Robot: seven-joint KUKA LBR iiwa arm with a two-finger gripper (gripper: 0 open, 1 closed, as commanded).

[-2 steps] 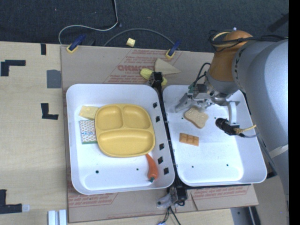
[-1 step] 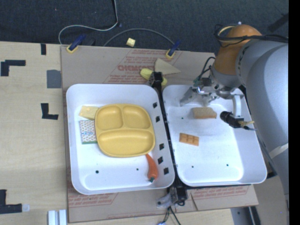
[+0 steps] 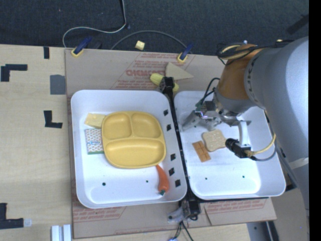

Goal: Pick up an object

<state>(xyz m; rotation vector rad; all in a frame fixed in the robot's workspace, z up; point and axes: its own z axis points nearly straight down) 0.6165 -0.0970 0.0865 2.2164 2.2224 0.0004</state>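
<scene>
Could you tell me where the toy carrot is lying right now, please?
The carrot lies in the left bin of the camera view, near its bottom right corner, just below the yellow divided plate and beside the divider between the bins.

One fixed camera looks down on the bench [image 3: 30, 149] from above at a slant, far enough back to take in both bins whole: the left bin [image 3: 80, 185] and the right bin [image 3: 271, 185]. The dark floor lies beyond the bench's far edge. The arm [image 3: 281, 84] enters from the right, close under the lens.
</scene>
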